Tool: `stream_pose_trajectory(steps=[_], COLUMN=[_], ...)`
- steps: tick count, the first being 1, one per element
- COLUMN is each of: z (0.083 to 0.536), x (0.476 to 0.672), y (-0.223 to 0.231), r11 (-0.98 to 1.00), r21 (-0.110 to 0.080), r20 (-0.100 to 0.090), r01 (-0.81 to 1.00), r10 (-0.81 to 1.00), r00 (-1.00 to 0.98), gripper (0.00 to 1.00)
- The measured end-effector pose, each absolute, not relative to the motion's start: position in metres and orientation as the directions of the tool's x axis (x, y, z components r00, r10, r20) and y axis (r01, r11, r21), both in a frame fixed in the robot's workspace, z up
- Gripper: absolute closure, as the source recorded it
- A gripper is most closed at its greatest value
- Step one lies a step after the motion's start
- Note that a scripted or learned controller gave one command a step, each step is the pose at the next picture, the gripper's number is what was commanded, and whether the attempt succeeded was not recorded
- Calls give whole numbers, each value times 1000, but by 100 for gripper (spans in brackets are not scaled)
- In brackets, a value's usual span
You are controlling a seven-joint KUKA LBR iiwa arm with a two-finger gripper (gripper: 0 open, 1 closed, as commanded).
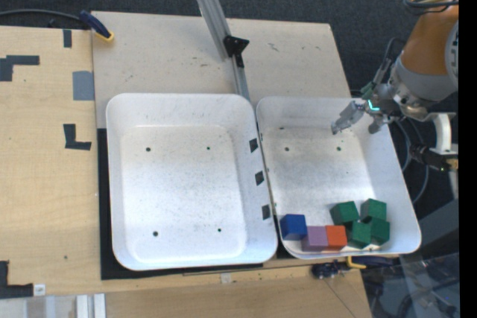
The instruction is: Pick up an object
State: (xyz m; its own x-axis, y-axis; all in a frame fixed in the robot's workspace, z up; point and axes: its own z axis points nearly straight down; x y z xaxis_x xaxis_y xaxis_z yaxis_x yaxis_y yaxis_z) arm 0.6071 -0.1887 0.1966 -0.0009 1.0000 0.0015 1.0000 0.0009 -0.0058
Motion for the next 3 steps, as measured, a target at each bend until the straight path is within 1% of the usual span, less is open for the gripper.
stream_pose_trajectory(steps=[1, 2, 3], z=[199, 136, 88], x=[608, 606, 604], y=[-189, -182, -181], r11=[2, 2, 2], r21=[-1, -7, -6], r20=[-1, 1, 0], r01=[1000, 1000, 1000], r10=[1000, 1000, 1000], r00=[-2, -2, -2], gripper=[0, 0, 0])
